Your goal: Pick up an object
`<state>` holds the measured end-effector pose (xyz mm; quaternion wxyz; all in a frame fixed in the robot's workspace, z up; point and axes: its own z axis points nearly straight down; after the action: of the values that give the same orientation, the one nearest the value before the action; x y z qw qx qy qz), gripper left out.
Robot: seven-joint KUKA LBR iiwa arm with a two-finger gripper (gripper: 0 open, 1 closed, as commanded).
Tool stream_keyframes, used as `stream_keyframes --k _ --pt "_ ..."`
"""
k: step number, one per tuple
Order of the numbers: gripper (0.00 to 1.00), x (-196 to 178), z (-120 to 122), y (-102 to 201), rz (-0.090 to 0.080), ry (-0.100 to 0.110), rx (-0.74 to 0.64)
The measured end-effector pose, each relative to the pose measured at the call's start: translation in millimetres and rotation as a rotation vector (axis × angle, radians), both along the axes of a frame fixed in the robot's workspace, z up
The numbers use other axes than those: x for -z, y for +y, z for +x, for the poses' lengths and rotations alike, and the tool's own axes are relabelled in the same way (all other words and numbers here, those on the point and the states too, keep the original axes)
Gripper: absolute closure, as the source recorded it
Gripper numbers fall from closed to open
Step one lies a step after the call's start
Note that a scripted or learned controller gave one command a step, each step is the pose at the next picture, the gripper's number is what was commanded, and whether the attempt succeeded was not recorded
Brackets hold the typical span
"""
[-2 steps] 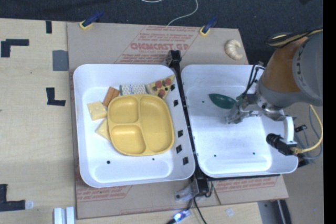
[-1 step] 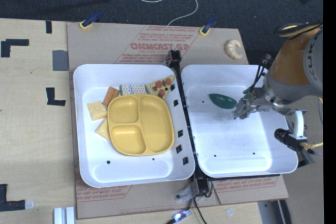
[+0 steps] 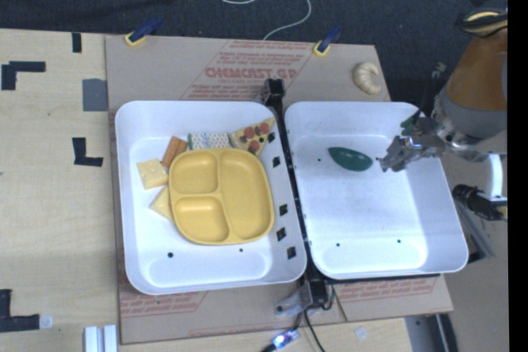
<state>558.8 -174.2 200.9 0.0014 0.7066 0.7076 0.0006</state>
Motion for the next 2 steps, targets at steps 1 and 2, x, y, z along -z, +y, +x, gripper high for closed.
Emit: stream_keyframes --k 1,2 --pt "1.0 -24 1 1 0.001 0.002 0.0" --pt "1.0 -19 -27 57 0.003 0.007 -0.003"
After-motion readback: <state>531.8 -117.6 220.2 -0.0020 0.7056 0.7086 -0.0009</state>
